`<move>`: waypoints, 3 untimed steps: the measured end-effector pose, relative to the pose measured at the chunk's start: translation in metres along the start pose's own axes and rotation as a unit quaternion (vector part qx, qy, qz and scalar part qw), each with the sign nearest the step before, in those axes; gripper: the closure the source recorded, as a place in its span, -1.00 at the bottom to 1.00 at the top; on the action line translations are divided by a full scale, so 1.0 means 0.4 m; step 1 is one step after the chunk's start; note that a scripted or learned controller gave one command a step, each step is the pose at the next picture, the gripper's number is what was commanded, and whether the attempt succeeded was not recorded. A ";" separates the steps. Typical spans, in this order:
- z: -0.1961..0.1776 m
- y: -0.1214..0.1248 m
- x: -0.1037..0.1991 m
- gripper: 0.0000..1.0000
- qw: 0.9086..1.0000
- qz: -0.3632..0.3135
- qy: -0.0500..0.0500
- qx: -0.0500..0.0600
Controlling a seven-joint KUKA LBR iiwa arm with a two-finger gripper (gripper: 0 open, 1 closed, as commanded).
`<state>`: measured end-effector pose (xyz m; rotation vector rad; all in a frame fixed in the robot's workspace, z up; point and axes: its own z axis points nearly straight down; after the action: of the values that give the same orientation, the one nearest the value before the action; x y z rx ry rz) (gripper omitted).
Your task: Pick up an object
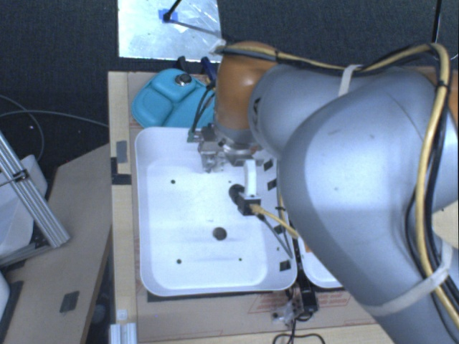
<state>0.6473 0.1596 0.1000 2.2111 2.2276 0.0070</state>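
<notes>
A small dark round object point(219, 233) lies on the floor of the left white bin point(154, 213), near its middle. The gripper point(212, 160) hangs below the orange wrist band at the bin's far edge, well behind that object and apart from it. The bulky grey arm point(358, 178) covers the right side of the view. A white and black fitting point(245, 190) with a yellow cable sits just right of the gripper, over the bin's right part.
A blue plastic item point(168, 99) rests behind the left bin, close to the gripper. A shiny sheet point(168, 16) lies farther back. A corner of the right bin point(323, 276) peeks out under the arm. Aluminium rails point(29, 199) stand at the left.
</notes>
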 end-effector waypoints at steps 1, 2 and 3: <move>-0.010 -0.113 0.034 1.00 1.000 0.001 0.000 0.004; 0.002 -0.150 0.025 1.00 1.000 0.004 -0.001 0.003; 0.035 0.063 0.027 1.00 1.000 0.001 0.000 -0.003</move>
<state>0.6727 0.1705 0.0863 2.2115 2.2226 0.0143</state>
